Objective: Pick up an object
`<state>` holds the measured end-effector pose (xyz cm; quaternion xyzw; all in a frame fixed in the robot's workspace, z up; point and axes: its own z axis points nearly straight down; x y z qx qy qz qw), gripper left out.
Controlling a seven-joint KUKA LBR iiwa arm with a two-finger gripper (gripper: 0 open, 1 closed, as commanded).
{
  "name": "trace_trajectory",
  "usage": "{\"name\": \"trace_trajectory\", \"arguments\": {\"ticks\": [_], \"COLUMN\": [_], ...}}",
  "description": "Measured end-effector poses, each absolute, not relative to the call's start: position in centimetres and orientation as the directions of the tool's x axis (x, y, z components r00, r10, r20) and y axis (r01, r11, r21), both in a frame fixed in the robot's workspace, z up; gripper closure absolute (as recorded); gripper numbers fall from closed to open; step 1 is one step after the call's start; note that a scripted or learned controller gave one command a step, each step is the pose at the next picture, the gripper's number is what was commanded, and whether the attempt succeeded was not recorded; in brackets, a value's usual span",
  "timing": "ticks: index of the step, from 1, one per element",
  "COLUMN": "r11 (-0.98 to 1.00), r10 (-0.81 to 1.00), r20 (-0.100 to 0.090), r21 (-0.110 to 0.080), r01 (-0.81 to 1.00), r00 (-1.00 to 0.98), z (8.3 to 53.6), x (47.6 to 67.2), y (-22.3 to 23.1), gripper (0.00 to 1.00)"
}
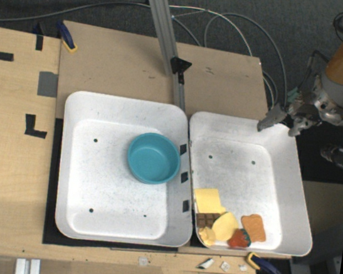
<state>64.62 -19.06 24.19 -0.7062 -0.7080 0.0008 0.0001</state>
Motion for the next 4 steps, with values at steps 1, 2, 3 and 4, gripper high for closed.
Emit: {"name": "trace_trajectory", "arguments": {"ticks": [1, 2, 3, 4], "r11": [0.002, 0.003, 0.002, 0.003], "r10": [1.000, 1.000, 1.000, 1.000], "r20": [-0.001, 0.001, 0.001, -0.001], "r21": [-0.002, -0.008, -0.008, -0.004], "r01": [1.000, 1.000, 1.000, 1.000], "r00": [-0.002, -0.003, -0.002, -0.003], "z": [24.2, 17.7, 11.2, 8.7], "x": [64.6, 64.6, 64.2, 64.1], "y": [-19.1, -18.6, -18.4, -18.3], "gripper": [0.00, 0.00, 0.00, 0.00]}}
